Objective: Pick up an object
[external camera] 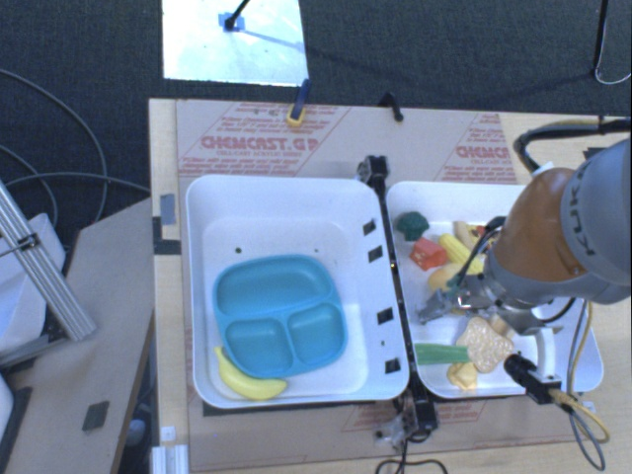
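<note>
The right bin (449, 189) holds several toy foods: a dark green piece (412, 224), a red block (428, 254), a yellow corn-like piece (456, 247), a tan speckled cracker (486, 344), a green stick (441, 353) and a small yellow chunk (461, 375). My gripper (441, 306) hangs low over the middle of this bin, just left of the cracker and above the green stick. The arm's grey and orange body covers the bin's right half. I see nothing clearly held.
The left bin (286, 188) holds a blue divided plate (279, 314) and a yellow banana (247, 381) at its front left corner. A black divider (387, 265) runs between the bins. Cables trail at the front right.
</note>
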Robot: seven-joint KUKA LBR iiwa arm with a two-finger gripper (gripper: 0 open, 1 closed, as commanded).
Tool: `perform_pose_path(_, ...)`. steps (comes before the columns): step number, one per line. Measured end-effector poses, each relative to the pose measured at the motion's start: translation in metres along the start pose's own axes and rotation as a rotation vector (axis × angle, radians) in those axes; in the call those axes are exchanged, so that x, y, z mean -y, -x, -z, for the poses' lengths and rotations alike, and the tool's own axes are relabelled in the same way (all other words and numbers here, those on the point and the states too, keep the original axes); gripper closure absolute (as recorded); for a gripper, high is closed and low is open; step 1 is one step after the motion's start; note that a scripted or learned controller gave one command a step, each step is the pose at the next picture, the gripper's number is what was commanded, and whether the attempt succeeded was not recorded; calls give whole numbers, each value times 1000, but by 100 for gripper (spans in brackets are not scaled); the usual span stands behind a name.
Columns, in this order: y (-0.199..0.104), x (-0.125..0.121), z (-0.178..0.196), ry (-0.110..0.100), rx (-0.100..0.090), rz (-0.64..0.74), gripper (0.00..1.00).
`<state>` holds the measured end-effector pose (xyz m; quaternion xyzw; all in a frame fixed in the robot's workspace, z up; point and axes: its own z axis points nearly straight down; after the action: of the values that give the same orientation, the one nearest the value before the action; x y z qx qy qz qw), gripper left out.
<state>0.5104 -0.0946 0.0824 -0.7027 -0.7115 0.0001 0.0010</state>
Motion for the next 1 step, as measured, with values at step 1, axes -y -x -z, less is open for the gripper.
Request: perform_pose_path(1,51,-43,28,3,3,-5,0)
